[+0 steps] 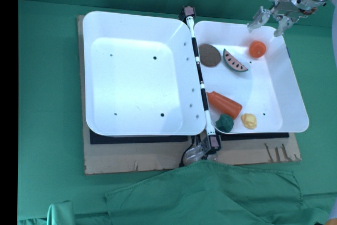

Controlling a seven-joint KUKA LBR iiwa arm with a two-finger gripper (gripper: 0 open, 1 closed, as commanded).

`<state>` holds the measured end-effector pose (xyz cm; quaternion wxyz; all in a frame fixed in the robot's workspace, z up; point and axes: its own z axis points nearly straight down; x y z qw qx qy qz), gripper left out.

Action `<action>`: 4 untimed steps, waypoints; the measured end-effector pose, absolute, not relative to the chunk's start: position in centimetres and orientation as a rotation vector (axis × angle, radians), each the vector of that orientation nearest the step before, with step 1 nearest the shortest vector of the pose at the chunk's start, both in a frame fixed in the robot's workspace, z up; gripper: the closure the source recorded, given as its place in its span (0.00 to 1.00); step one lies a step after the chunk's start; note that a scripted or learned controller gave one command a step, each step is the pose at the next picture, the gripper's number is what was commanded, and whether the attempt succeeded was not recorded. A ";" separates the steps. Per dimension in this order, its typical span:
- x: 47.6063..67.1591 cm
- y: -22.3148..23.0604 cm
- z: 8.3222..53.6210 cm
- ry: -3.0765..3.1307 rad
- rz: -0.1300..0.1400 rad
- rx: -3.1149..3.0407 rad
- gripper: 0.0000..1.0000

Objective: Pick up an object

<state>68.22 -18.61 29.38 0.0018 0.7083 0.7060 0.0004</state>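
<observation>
Up at the far right corner of the bench, the grey arm's two-finger metal gripper [269, 21] hangs above the back rim of the right-hand shallow white plastic bin [295, 100], its fingers spread wide and nothing between them. So the picking has not begun in earnest: every candidate object lies on the bin floor, untouched. Closest to the gripper, just below and a little inward of it, is a small round orange-red toy fruit [257, 49], perhaps a tomato, though from this slant it is hard to be sure. Further left sit a slice of toy watermelon with a red face and green rind [235, 60] and, beside it, a flat brown oval disc [209, 55] near the divider between the bins. Toward the front lie a long orange carrot-like piece [224, 104], a dark green knobbly lump [225, 123] just beside its end, and a small yellow rounded piece [249, 121] a little apart from that. The left-hand white bin [95, 23] holds nothing to lift. By my reckoning the whole job remains: choose a target, most likely the round orange-red fruit given how near it is, come down over it, close on it and raise it clear.
</observation>
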 end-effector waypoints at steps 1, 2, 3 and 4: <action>64.3 -18.7 20.1 2.219 -0.008 2.230 0.00; 58.7 -16.0 18.6 2.203 0.012 2.212 0.00; 53.7 -15.2 18.6 2.202 0.015 2.211 0.00; 53.2 -18.8 18.6 2.205 0.015 2.215 0.00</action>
